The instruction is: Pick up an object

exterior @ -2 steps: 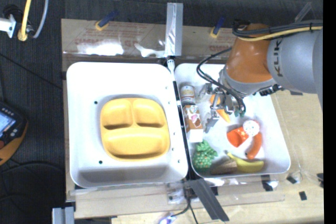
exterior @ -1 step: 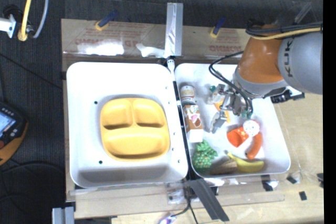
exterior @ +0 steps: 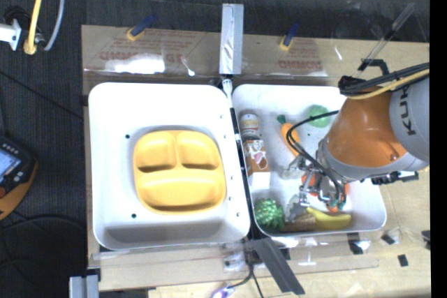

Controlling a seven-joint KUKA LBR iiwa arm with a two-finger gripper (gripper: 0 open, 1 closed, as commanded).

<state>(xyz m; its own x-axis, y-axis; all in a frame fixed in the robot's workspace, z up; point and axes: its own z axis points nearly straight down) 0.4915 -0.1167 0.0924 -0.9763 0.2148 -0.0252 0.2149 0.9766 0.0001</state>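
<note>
My gripper (exterior: 309, 197) hangs low in the right bin (exterior: 374, 216), near its front wall. Just below it lie a yellow banana (exterior: 332, 220) and a dark brown item (exterior: 300, 224). A green broccoli-like piece (exterior: 268, 213) rests to the gripper's left in the front corner. Farther back are a small bottle (exterior: 249, 125), a printed packet (exterior: 257, 156), an orange carrot (exterior: 288, 135) and a green object (exterior: 318, 115), partly hidden by the arm's orange band (exterior: 363, 139). I see nothing held in the gripper.
The left bin (exterior: 112, 150) holds a yellow sectioned tray (exterior: 179, 171) in its middle. A divider wall (exterior: 236, 150) separates the two bins. The arm's bulk covers the right bin's right half. Clips and a metal bar (exterior: 232, 38) sit behind the bins.
</note>
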